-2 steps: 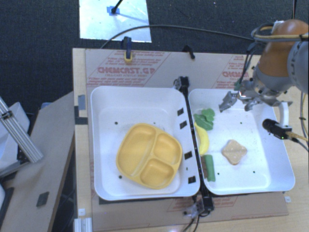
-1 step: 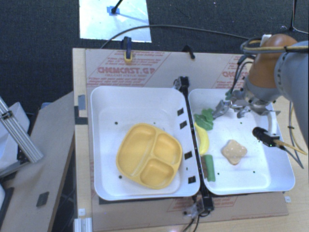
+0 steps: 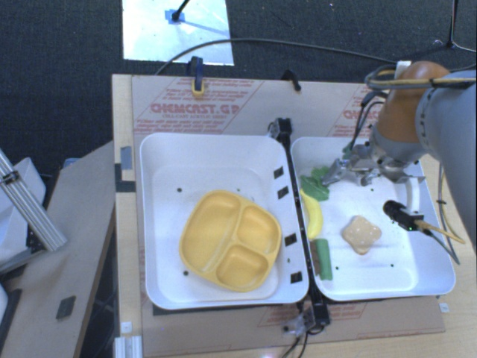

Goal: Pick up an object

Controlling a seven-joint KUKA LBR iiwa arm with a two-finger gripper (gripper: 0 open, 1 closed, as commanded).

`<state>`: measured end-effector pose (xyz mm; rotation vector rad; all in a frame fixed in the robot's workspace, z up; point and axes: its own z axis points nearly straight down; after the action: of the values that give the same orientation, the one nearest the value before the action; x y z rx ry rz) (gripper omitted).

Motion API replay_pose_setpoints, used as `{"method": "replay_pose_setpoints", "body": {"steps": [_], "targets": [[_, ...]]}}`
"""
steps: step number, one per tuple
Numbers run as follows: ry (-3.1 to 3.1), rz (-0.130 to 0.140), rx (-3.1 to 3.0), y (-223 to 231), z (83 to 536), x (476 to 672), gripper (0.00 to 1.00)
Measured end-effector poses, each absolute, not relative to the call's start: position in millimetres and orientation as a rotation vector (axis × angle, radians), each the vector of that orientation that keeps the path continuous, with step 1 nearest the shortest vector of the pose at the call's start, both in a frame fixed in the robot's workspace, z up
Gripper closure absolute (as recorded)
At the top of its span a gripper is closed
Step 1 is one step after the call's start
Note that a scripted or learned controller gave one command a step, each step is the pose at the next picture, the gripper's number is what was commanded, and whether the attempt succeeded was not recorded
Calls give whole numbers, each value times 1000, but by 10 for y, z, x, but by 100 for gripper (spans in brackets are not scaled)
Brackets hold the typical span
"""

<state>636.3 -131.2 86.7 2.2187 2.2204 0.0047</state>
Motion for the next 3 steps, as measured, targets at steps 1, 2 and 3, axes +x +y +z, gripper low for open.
{"method": "replay_pose_setpoints", "body": {"steps": [1,2,3], "targets": [[2217,15,2213,-1304,1009,6392,100],[2224,6,2212,-1240,1472,6419,100],[2224,6,2211,-1226,1919,6404,100]]}}
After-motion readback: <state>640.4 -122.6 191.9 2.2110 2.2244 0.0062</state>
